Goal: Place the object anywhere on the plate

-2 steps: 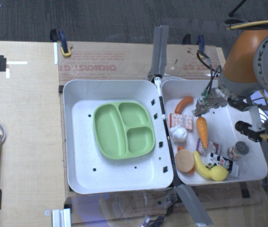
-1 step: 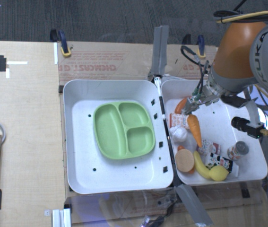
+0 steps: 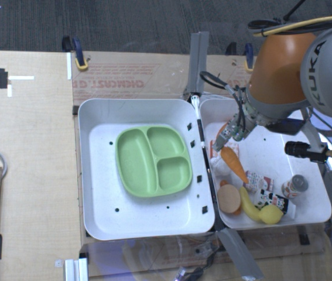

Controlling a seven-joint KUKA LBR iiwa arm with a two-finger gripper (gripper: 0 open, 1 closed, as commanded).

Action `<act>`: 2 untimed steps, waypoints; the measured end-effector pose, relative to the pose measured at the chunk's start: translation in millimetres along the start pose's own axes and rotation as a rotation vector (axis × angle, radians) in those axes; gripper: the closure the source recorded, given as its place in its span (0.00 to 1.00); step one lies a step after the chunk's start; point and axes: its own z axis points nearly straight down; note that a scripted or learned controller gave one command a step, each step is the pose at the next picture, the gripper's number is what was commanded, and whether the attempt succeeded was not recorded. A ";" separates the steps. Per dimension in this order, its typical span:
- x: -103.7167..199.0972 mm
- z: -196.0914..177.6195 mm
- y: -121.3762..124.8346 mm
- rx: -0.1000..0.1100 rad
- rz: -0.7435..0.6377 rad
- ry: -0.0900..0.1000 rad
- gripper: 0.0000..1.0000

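Note:
A light green plate (image 3: 153, 160) with three compartments lies in the left white bin (image 3: 98, 215). My gripper (image 3: 226, 138) hangs over the left part of the right bin (image 3: 312, 215), just past the divider between the bins. Directly below its tip lies an orange carrot (image 3: 233, 163), slanted, its upper end close to the gripper. Whether they touch is unclear from this angle.
The right bin also holds a round tan bun-like item (image 3: 230, 198), a yellow banana (image 3: 248, 204), a lemon (image 3: 271, 215), small printed packets (image 3: 266, 191) and a small can (image 3: 297, 185). A metal divider (image 3: 199, 133) separates the bins. The arm's orange band (image 3: 280, 69) looms above.

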 end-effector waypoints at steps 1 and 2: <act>75.2 0.1 57.0 0.000 0.057 -0.001 1.00; 74.9 0.1 56.9 0.000 0.058 -0.001 0.00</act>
